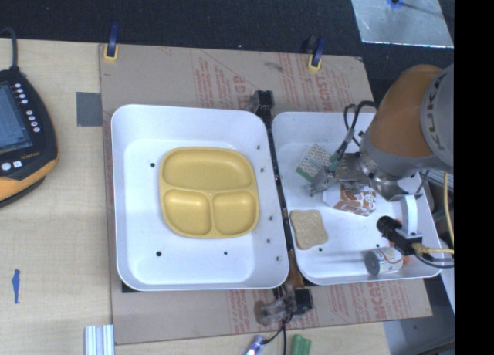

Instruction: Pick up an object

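Note:
The right white bin holds several things. A green-and-white checkered packet lies near its back left. A tan square sponge-like pad rests at the front left. An orange-and-white wrapper lies in the middle, and a small can lies on its side at the front right. My gripper reaches in from the right and hangs low just below the checkered packet, left of the wrapper. The wrist hides part of the wrapper.
The left white bin holds a yellow three-compartment plate. A black-and-orange teach pendant lies on the bench at far left. Both bins sit on brown cardboard held by clamps at the back edge.

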